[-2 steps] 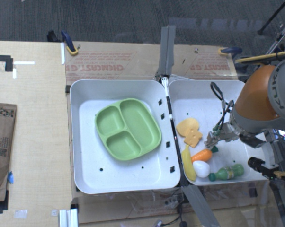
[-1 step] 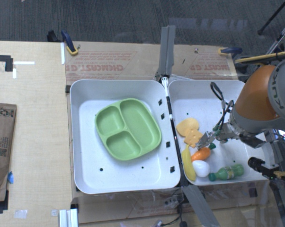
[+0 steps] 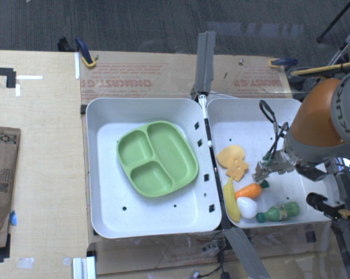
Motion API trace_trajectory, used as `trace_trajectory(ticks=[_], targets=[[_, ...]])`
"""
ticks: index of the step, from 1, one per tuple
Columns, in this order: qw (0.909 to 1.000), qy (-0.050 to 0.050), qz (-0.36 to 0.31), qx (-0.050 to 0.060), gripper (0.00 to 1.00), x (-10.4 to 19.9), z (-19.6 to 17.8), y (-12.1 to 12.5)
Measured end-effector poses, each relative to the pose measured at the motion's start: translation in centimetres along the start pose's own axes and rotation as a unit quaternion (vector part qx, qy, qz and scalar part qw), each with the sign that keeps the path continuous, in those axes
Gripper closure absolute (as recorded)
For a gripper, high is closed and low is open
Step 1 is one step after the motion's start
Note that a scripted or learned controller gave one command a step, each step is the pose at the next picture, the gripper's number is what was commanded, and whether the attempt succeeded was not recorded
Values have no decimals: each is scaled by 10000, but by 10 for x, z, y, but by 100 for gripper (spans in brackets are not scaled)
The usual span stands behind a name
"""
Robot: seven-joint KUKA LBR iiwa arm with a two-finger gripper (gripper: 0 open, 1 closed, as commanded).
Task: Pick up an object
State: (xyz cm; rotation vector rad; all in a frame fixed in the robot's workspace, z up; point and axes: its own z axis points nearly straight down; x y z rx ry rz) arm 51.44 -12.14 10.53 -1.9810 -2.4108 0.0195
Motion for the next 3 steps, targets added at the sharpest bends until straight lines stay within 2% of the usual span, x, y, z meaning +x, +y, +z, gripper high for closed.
trace_trajectory(ticks=[1,2,3], targets=[[10000,0,1,1,0,0,0,0],[9990,-32,-436,-86,0,20,17,-11],[9819,-57,-1892,-85,0,43,-83,13]])
